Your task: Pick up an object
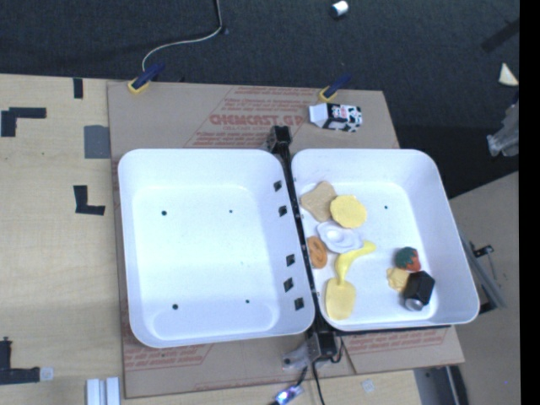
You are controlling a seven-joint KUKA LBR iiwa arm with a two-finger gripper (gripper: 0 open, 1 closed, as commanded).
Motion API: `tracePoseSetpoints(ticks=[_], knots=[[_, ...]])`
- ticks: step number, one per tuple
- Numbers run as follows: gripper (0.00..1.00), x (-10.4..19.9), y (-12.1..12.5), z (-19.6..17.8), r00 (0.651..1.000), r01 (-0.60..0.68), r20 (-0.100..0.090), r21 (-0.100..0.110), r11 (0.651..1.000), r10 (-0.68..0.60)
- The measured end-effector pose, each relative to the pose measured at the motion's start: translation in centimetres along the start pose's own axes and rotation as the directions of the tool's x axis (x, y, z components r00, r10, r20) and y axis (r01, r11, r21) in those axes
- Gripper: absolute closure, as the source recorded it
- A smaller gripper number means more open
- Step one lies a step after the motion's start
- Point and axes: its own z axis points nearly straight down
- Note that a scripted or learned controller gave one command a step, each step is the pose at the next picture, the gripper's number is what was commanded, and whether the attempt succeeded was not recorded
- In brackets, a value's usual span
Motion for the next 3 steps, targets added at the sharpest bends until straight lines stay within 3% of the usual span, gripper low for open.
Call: tracePoseSetpoints(ticks=[1, 3], knots=[[1.0, -6.47, -0.01, 0.01, 1.0, -0.003, 0.001, 0.0, 1.0, 0.003], [1.0, -6.12, 0.0, -0.02, 1.0, 0.001, 0.0, 0.0, 1.0, -0.001]])
